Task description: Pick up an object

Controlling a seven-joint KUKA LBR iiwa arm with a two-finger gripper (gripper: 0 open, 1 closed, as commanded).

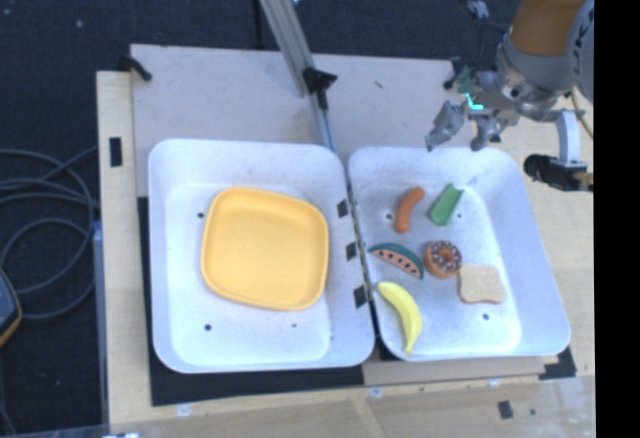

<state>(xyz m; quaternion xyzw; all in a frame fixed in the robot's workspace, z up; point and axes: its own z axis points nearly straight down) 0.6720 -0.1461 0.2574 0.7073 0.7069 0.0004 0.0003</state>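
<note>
My gripper [462,134] hangs above the back rim of the right bin [520,188], fingers spread apart and open, with nothing between them. Below it in that bin lie an orange sausage [405,209], a green pickle [446,204], a watermelon slice [396,259], a doughnut [442,258], a slice of toast [481,284] and a banana [402,314]. The nearest items, the sausage and pickle, sit a little in front of the gripper.
A yellow plate [265,248] lies in the left bin [170,226]. A slanted metal pole [285,21] rises from the back between the bins. Cables [40,216] trail at the left, off the bench.
</note>
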